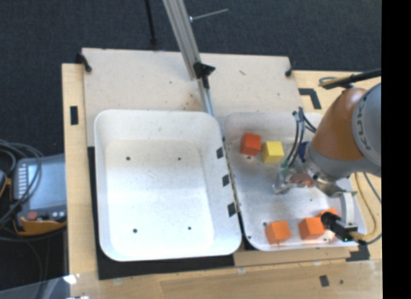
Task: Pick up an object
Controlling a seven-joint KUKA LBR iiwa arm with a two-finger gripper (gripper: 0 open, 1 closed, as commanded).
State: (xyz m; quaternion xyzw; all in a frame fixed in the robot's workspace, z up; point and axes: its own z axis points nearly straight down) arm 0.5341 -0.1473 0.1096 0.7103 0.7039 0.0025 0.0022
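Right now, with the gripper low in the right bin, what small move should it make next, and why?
Probably shift the gripper toward the yellow block, the nearest one, just beyond it toward the bin's far side. The gripper sits over bare bin floor, with no block at its tip, so closing there would likely grasp nothing.

The arm (343, 134) hides the right bin's (257, 192) far right side and runs off the right edge. Blur at its tip leaves the jaws' stance unclear. The pole (183, 28) is cut off at the top.
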